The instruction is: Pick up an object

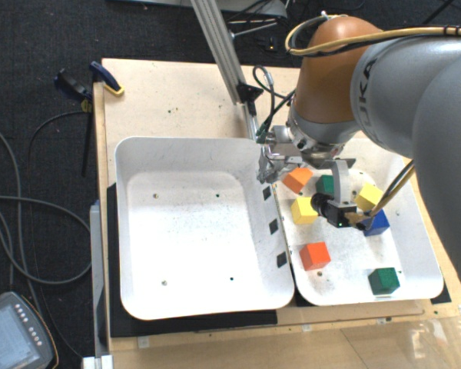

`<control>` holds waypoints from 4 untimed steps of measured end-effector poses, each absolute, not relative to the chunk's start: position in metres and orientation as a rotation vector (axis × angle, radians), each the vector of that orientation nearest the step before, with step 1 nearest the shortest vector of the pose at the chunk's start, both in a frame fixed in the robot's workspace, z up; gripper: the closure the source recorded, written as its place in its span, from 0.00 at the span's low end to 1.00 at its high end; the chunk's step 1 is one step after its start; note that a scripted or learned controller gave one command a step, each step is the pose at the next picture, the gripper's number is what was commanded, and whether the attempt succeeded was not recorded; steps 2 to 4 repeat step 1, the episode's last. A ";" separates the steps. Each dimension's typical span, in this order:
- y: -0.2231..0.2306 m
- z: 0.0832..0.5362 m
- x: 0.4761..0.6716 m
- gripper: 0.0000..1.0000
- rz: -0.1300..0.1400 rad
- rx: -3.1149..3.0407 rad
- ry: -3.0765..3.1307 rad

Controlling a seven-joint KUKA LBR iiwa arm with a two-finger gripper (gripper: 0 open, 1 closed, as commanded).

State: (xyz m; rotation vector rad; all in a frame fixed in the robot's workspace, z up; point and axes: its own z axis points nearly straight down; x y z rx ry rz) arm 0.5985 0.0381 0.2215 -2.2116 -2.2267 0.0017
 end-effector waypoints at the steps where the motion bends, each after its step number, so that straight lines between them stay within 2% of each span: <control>1: 0.084 0.215 0.578 1.00 0.002 -2.211 -2.227; 4: 0.084 0.215 0.578 1.00 0.002 -2.211 -2.227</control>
